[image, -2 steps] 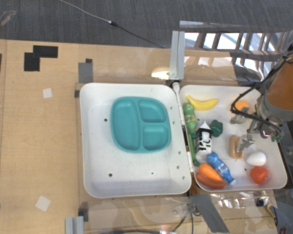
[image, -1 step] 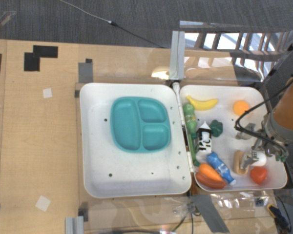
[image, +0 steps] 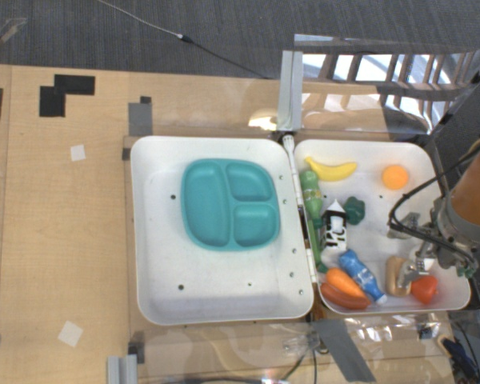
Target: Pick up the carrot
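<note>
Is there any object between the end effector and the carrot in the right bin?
Yes. The end effector sits near a red tomato; a blue bottle lies between it and the carrot, touching the carrot.

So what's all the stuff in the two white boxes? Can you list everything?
left bin: one, white, left half of the bench
plate: one, teal, three sections, middle of the left bin
right bin: one, white, beside the left bin
banana: one, yellow, top left of the right bin
orange ball: one, orange, top right
green bottle: one, along the left wall
dark green piece: one, centre
black-and-white toy: one, centre left
blue bottle: one, lower middle
carrot: one, orange, bottom left corner
red tomato-like thing: one, bottom right
tan piece: one, beside it
gripper: one, grey, bottom right
</note>
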Robot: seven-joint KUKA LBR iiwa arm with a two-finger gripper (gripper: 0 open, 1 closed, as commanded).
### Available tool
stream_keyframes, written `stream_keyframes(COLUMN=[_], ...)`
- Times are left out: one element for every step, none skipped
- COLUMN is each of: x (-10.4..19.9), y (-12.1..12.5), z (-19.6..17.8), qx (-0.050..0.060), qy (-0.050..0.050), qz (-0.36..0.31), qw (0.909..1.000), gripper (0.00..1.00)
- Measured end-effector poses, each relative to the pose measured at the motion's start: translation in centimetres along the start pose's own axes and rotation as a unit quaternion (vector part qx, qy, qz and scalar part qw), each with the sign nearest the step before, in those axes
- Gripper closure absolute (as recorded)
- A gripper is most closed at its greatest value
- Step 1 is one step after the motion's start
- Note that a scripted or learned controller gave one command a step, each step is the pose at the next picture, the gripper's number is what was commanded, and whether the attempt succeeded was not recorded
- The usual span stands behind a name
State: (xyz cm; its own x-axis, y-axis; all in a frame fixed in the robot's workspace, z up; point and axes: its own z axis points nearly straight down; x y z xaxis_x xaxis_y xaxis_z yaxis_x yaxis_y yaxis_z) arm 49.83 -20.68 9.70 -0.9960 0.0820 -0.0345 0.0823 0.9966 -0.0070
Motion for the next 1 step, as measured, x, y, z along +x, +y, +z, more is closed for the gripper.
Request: stream_keyframes(x=[-12.28], y=[1.30], z=[0.60], qx=[-0.002], qy=[0.005], qz=[0.113], qw=[0.9936], gripper=[0.00])
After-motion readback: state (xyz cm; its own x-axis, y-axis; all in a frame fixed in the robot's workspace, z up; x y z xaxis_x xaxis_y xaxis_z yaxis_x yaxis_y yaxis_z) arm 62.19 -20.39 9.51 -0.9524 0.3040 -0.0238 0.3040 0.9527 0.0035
